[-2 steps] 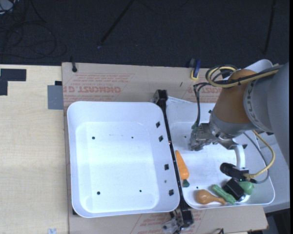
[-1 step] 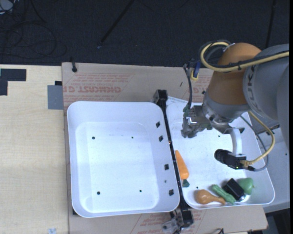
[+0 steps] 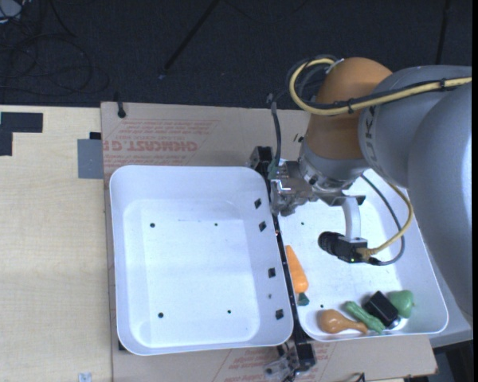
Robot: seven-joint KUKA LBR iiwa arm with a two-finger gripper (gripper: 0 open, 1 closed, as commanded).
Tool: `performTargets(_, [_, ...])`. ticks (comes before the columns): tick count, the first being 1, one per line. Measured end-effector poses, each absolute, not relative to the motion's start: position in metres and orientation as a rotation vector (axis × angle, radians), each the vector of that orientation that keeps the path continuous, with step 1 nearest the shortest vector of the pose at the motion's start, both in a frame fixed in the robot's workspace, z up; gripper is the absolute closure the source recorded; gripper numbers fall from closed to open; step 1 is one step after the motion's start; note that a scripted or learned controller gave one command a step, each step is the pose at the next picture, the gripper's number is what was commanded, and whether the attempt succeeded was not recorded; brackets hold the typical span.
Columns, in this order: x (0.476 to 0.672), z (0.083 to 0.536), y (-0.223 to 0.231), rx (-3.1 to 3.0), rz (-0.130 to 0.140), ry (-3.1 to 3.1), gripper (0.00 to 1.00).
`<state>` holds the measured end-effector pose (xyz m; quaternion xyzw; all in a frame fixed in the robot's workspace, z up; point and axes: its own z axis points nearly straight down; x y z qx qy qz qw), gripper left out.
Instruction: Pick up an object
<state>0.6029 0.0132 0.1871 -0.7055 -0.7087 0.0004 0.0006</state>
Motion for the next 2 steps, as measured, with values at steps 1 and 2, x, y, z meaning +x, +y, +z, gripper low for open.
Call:
performTargets(1, [0.602, 0.197, 0.010, -2.216, 0.006, -2.221, 1.00])
performTargets(2, [0.581, 0.265, 0.070, -2.215, -0.005, -2.228, 1.00])
